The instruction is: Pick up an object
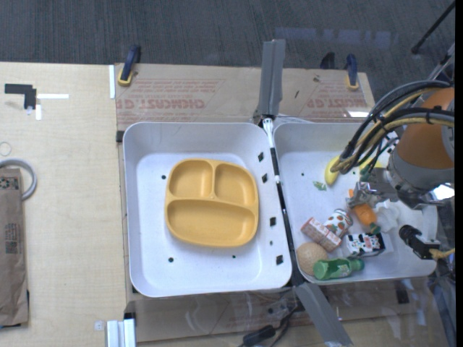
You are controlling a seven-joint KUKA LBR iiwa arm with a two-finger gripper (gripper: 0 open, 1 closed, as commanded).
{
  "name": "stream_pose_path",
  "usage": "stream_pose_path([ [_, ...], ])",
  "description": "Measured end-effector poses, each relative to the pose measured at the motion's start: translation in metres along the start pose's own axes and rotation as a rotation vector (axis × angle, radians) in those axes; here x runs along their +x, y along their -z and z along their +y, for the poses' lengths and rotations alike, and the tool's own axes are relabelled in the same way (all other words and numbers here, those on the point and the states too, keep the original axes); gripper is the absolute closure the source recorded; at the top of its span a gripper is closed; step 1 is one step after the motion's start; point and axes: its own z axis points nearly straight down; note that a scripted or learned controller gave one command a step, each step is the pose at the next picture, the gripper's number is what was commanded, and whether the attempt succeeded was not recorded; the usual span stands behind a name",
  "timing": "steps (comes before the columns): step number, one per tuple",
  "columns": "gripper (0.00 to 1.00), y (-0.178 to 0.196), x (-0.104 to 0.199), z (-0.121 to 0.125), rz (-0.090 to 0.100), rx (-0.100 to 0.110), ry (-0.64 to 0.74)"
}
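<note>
Camera view, looking down at a slant: the right bin [304, 150] holds the candidate objects, clustered at lower right of the frame. Count: one yellow banana-shaped item [334, 169], one orange item [364, 214], one pink-brown wrapped packet [320, 233], one small printed carton [338, 224], one black-and-white carton [364, 244], one tan round item [311, 254], one green bottle [337, 268] lying on its side against the near rim. The arm [423, 147] enters from the right edge, orange band uppermost, wrist over the right bin. Its gripper [364, 194] sits just above the orange item; finger state cannot be determined. The left bin [145, 215] contains one yellow three-compartment plate [213, 202].
</note>
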Motion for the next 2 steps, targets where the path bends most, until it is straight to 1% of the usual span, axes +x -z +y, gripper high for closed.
stream_pose_path([
  [1, 1.00, 0.037, -0.006, 0.030, -0.001, 0.001, -0.039],
  [2, 1.00, 0.123, 0.044, 0.000, 0.000, 0.002, -0.011],
])
